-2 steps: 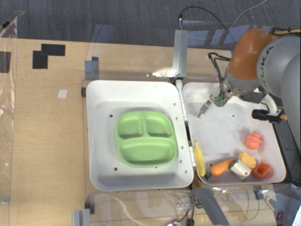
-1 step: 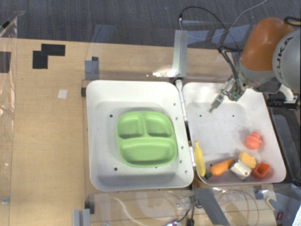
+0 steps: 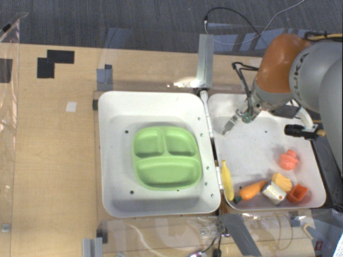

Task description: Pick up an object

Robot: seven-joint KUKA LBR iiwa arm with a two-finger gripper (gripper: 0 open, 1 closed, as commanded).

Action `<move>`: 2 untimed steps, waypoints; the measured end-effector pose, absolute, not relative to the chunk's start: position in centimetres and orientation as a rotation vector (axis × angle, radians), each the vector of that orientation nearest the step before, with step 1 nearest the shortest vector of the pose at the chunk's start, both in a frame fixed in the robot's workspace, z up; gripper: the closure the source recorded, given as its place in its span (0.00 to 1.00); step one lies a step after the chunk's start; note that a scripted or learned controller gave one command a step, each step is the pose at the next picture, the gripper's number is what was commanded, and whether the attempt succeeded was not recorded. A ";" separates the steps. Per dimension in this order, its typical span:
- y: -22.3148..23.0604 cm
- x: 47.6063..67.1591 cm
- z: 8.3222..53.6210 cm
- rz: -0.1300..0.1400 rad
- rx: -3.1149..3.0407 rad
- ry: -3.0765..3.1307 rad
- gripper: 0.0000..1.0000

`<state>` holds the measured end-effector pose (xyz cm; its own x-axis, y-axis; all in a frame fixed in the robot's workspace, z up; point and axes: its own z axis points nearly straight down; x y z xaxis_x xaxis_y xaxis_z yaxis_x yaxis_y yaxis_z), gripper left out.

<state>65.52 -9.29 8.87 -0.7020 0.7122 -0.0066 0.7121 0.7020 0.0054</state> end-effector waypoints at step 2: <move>-5.8 64.6 18.8 0.004 0.437 3.099 1.00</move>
